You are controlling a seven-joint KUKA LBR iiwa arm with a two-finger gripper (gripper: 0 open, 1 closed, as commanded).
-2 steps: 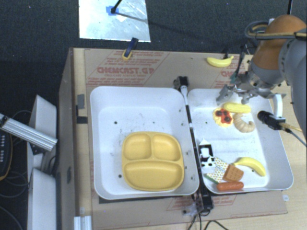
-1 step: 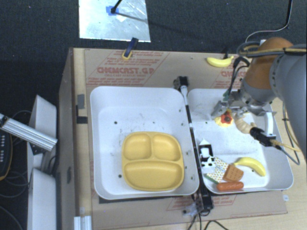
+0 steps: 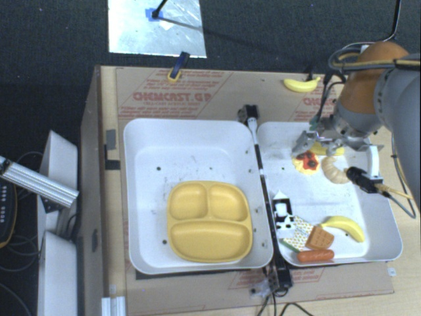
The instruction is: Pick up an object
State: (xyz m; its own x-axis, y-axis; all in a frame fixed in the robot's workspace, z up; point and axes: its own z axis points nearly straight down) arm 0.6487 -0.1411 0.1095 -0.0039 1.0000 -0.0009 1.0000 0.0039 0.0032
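Note:
My gripper (image 3: 314,141) hangs low over the far part of the right bin (image 3: 381,206), just above a small red and yellow toy (image 3: 306,162). A beige croissant-shaped piece (image 3: 333,170) lies right beside that toy, under the wrist. Nearer the front of this bin lie a yellow banana (image 3: 345,226), a brown cracker (image 3: 318,237), a red sausage (image 3: 316,256) and a black-and-white piece (image 3: 283,214). The view does not show anything lifted by the gripper.
The left bin (image 3: 148,150) holds a yellow divided plate (image 3: 210,220). A second small banana (image 3: 300,83) lies on the board behind the right bin. A black divider (image 3: 258,157) runs between the bins. The grey arm (image 3: 388,84) enters from the upper right.

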